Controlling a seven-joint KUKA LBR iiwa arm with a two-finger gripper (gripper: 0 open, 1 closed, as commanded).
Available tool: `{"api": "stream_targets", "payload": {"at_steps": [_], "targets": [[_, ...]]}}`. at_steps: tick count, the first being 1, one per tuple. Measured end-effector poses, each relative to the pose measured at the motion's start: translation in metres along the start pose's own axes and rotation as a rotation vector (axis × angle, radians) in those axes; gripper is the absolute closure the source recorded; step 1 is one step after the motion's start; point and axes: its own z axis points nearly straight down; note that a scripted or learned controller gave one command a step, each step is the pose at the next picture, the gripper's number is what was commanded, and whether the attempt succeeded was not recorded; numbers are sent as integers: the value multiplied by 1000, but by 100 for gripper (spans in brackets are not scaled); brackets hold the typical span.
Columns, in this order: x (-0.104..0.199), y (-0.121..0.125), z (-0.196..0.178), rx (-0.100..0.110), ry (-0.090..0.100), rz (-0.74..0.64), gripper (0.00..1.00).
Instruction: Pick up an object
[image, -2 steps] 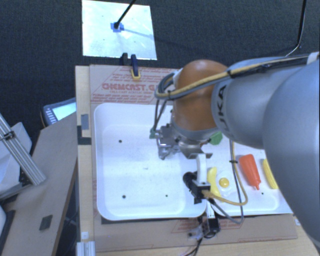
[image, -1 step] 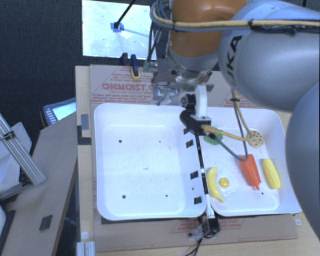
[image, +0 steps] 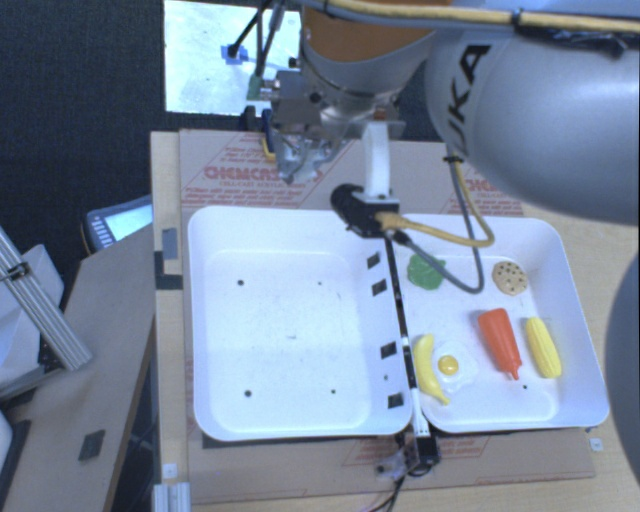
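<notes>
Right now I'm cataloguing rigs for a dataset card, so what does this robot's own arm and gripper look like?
The arm is bulky, rounded and glossy grey, with black KUKA lettering on its side and an orange band above the wrist. Below that, the gripper is a compact cluster of grey metal parts with small yellow and blue bits. A yellow cable and a grey cable trail from a black connector.

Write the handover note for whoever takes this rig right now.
Hand: raised above the far edge of the left bin, nothing seen in it; whether it is open or shut can't be told.
Things: all in the right bin: green piece, cookie, orange bottle, corn, banana, fried egg touching the banana.
Done: nothing picked yet.
Left: bring the hand over the right bin, grasp one item and lift it.
</notes>
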Motion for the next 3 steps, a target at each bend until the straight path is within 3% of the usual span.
{"api": "stream_targets", "payload": {"at_steps": [1,2,3], "targets": [[-3,1,-5,6,-4,2,100],[4,-51,-120,-3,1,3,100],[3,-49,-123,6,-4,1,100]]}}
